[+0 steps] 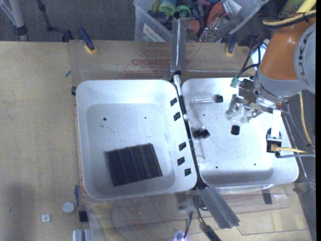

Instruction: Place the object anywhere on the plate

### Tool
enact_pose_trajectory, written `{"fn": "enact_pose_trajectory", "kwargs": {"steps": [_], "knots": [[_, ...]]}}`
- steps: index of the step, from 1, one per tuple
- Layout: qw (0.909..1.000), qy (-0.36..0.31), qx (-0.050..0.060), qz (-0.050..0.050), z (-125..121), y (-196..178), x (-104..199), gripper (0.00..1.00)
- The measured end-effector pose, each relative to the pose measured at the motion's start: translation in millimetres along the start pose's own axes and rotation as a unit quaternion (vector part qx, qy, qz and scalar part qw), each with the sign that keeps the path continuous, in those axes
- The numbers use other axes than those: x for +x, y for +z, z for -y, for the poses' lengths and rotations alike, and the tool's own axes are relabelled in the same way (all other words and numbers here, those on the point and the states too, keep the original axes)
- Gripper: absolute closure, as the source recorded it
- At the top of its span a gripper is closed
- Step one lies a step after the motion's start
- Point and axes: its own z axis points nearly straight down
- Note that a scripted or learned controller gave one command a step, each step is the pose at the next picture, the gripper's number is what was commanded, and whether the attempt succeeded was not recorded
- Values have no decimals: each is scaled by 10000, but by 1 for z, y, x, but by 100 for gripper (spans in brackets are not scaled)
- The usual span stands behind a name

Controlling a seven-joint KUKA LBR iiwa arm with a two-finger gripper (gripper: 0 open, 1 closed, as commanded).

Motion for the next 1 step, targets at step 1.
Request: {"fn": "enact_pose_trajectory", "kwargs": {"steps": [1], "knots": [[9947, -1028, -21, -3, -39, -193, 49, 100]]}}
